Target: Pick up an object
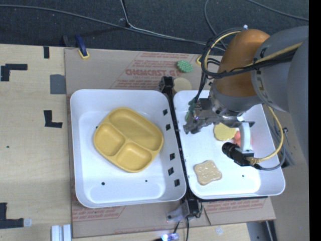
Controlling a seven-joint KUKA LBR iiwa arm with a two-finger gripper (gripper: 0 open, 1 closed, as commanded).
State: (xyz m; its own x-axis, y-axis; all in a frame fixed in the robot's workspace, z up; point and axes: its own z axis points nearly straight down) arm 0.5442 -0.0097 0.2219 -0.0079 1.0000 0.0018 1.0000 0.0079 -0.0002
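Gripper (193, 126) hangs low at right bin's (271, 187) near wall; grip state can't be told. Candidate picks: cracker (207, 172) below it, yellow disc (223, 132) just beside. Tray (128, 139) sits opp. bin.

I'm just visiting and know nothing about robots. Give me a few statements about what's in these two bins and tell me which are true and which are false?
1. A yellow divided tray lies in the left bin. True.
2. The tan toast-shaped piece lies in the left bin. False: it lies in the right bin, near its front.
3. The arm's gripper is over the right bin, close to the divider between the bins. True.
4. A small green object sits inside the yellow divided tray. False: it sits on the cardboard behind the bins.
5. The yellow divided tray has three compartments. True.
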